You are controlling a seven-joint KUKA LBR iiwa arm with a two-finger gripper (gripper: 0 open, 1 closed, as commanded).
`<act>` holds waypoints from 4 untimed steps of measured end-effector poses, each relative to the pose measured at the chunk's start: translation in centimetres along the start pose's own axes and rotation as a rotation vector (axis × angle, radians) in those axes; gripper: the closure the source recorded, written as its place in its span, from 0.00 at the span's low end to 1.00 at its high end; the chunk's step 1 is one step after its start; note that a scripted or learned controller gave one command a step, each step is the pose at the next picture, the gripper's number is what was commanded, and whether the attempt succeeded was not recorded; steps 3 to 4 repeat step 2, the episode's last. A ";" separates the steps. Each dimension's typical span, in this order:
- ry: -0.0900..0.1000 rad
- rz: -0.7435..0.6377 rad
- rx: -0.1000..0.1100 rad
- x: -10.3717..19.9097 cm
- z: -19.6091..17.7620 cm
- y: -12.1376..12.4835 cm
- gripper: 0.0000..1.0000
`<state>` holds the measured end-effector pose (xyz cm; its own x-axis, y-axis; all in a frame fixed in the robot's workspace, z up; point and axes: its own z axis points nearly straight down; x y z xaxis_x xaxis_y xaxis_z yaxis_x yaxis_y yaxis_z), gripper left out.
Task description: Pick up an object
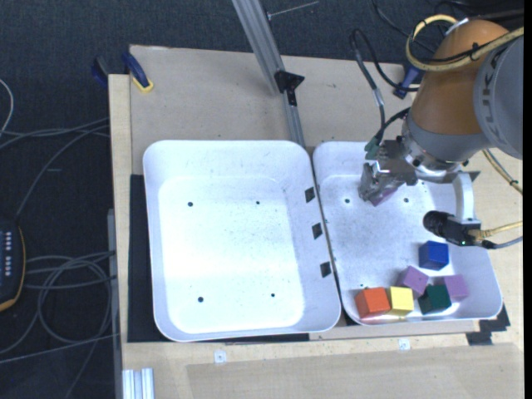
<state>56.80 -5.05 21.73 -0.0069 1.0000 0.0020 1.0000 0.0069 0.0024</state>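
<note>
The gripper (pixel 381 183) hangs over the far part of the right bin (pixel 349 223), below the arm's orange band (pixel 453 73), which bulks large at the right of the camera view. A purple-grey block (pixel 383 191) sits at the tips of the fingers and appears to be caught between them, so the pincer looks closed to about the width of that block; the view is too small and slanted to show whether the block is lifted off the bin floor or resting on it. The other objects lie well apart from the gripper, gathered in the near right corner of the same bin: a blue cube (pixel 433 255) stands a little apart toward the far side, then a lilac block (pixel 414 278), a pink-purple block (pixel 455 287), a dark green block (pixel 434 299), a yellow cube (pixel 401 299) and an orange block (pixel 374 302), the last few touching or just beside one another along the near wall. The left bin (pixel 166 173) sits side by side with the right one, with small black clips (pixel 317 230) along the shared edge. Both bins rest on a pale wooden bench (pixel 208 81), with a grey metal pole (pixel 264 44) slanting across its far side and a blue and yellow clamp (pixel 137 71) at its far left corner. Dark carpet (pixel 50 56) with loose black cables (pixel 58 264) surrounds the bench.
</note>
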 end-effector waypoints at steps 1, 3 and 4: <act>0.001 0.000 0.000 5.0 -0.9 1.1 1.00; 0.001 0.000 0.001 10.6 -0.8 2.8 1.00; 0.001 0.000 0.001 10.6 -0.8 2.8 1.00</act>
